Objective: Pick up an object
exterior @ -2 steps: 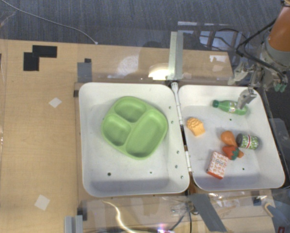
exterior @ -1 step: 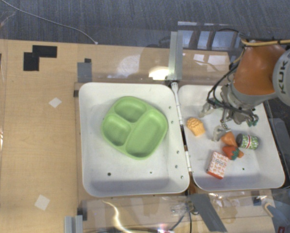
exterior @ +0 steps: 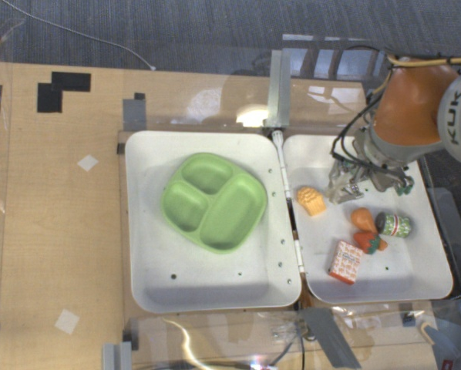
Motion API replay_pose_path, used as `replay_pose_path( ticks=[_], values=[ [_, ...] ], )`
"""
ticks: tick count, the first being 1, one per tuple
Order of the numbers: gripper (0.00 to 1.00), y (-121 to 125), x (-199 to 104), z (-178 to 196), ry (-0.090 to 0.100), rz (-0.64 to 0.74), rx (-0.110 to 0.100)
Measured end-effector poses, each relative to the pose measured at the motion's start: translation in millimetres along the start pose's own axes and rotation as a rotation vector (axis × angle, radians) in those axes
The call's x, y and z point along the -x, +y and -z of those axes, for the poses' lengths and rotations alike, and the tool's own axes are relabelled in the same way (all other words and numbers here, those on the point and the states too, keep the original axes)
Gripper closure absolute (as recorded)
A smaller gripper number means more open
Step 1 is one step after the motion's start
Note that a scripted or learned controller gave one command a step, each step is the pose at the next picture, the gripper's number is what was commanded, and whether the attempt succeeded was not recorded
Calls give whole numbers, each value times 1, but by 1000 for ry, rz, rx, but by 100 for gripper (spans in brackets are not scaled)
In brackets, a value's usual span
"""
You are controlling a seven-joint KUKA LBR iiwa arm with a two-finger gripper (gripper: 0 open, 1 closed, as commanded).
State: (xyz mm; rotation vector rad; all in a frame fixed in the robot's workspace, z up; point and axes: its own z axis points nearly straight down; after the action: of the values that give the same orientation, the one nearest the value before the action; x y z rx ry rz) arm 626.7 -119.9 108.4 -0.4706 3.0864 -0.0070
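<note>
In the camera view, the grey arm with its orange band [exterior: 406,102] reaches over the right-hand shallow white bin [exterior: 435,280], and its claw [exterior: 346,185] hangs low near that bin's far left part. I cannot tell whether the claw is apart or together; cables and metal blur it. A small yellow block-shaped toy [exterior: 311,201] lies just beside the claw, close to the bin's left wall. Nearer the bin's middle sit an orange rounded piece [exterior: 361,219], a green-and-white can [exterior: 394,225] and a red-and-white carton [exterior: 345,262]. To grasp well, I judge the claw should centre over the yellow toy before closing. The left-hand white bin [exterior: 149,280] holds a green divided plastic tray [exterior: 213,201]
</note>
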Motion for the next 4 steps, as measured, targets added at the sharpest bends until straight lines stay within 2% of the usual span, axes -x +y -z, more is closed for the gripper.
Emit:
replay_pose_path(
  ticks=[1, 2, 3, 4],
  values=[
    [100, 59, 42, 82, 2, -385, 4],
    [100, 184, 86, 78, 11, -716, 5],
    [100, 251, 92, 50, 18, -1159, -1],
    [100, 339, 68, -4, 21, -1426, -5]
  ],
)
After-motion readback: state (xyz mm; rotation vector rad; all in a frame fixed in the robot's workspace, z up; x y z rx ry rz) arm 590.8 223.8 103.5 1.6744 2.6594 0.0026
